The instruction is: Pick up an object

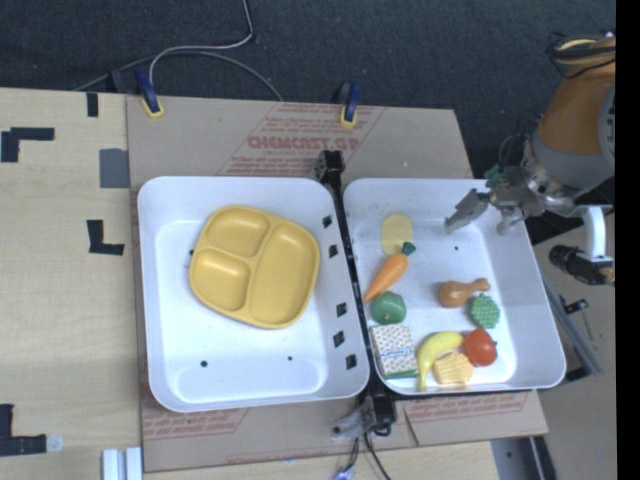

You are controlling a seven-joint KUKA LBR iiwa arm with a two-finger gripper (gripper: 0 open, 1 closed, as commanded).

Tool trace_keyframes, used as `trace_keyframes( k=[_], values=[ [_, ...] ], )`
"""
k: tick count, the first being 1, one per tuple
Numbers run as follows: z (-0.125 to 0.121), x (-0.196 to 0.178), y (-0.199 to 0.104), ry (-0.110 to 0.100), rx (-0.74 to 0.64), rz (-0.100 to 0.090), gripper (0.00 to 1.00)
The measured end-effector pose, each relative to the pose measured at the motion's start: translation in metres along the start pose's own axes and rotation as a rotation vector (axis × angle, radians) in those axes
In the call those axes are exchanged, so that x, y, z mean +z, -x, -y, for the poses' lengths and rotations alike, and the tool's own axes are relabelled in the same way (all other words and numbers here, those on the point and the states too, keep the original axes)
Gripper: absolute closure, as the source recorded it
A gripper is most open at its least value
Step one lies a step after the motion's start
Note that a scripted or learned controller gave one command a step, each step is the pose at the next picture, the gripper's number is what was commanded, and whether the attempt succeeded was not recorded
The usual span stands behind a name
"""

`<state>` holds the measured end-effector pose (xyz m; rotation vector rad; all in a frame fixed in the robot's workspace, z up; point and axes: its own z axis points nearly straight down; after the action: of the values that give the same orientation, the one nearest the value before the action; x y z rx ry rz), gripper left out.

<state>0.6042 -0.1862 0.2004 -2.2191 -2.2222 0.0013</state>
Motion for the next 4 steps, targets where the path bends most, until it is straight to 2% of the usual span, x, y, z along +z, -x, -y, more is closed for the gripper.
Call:
trace_keyframes(
  k=[1,2,3,4],
  values=[
    [-0.019,0.079,-0.07,-0.004,-0.002,-0.003,0.0],
    [-0.007,0.114,-0.084,0.002,0.0,0.002,0.0],
    [-0.008,0.104,-0.084,0.005,-0.001,0.002,1.0],
    [-0.008,0.105,-0.085,0.005,-0.001,0.002,0.0]
  ],
)
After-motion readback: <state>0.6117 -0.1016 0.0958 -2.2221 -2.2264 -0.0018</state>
